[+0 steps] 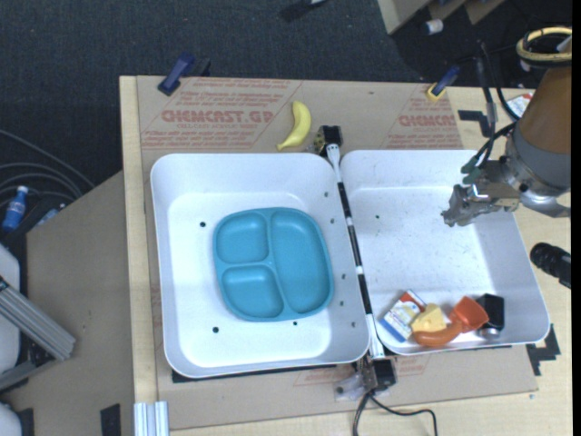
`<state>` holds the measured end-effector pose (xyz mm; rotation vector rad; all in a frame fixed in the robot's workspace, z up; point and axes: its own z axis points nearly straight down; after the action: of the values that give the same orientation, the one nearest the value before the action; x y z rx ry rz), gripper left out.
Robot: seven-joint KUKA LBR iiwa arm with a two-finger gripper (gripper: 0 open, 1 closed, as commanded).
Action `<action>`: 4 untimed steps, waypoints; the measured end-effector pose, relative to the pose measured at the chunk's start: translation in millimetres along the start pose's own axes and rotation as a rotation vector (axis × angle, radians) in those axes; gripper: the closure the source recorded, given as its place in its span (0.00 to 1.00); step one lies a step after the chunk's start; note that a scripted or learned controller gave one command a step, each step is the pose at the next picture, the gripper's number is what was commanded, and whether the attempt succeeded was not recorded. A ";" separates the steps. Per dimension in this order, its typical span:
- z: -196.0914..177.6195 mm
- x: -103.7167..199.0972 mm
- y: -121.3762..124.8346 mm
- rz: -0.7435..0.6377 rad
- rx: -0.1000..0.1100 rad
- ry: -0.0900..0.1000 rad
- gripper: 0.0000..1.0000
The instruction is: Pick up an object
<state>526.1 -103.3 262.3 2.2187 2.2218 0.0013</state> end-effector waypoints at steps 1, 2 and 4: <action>22.7 70.9 41.7 0.000 0.000 0.001 1.00; 75.9 132.7 10.2 0.000 0.006 0.002 1.00; -4.4 116.4 140.9 0.003 0.000 -0.001 1.00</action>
<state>666.9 13.3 266.8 2.2215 2.2179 0.0005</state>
